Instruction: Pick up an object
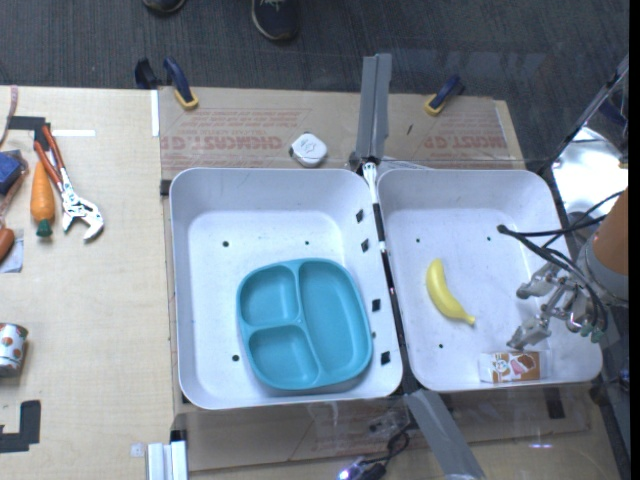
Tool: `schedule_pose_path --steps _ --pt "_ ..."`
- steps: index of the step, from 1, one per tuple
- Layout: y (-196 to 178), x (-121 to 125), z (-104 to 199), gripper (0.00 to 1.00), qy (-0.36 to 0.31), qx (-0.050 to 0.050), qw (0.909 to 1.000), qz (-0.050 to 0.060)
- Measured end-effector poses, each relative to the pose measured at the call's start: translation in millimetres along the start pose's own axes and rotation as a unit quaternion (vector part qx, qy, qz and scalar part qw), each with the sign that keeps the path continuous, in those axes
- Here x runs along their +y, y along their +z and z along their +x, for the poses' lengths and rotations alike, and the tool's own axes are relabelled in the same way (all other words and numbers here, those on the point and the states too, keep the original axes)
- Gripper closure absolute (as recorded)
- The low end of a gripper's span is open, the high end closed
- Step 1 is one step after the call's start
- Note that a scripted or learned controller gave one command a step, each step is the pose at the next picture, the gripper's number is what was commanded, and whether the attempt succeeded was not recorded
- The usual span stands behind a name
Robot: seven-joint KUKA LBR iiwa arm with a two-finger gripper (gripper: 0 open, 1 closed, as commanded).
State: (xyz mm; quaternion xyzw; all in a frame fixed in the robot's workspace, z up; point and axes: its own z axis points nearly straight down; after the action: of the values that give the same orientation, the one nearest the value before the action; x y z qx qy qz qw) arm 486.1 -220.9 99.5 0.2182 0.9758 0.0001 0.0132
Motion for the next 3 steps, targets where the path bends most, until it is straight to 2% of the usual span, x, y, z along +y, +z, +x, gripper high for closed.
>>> schedule_pose_path --steps 1,2,3 --pt "7.4 16.3 9.0 0.00 0.287 0.010 0.9579 0.006" --pt "-18.9 36.1 -70.5 0.00 0.424 0.009 0.9058 0.008" --pt "8.8 8.8 -7.8 0.00 0.379 0.012 0.9255 0.008"
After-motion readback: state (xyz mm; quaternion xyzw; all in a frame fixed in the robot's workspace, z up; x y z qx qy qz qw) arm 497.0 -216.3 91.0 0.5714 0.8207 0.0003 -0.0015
